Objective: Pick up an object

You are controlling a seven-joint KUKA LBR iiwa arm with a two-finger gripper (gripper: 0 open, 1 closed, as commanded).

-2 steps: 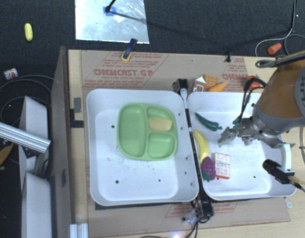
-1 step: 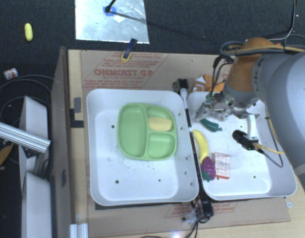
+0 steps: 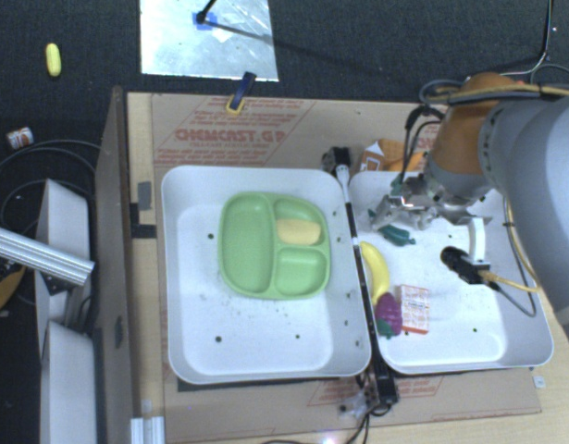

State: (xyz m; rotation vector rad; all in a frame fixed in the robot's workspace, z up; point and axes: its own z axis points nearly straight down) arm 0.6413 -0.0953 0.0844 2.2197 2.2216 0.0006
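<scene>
While my gripper (image 3: 402,213) hangs low in the right bin (image 3: 520,340), I cannot tell its finger state. A small teal object (image 3: 396,236) lies just beside it, with a banana (image 3: 374,268) nearby. I judge a misaligned close could nudge the teal piece away.

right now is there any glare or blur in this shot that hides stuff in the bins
Camera view: the lighting is even, and both white bins are bright but not washed out; the strongest glare is on the shiny sheet on the floor. The tray and banana look sharp, the tool is slightly soft, and the small card is too small to read.
</scene>
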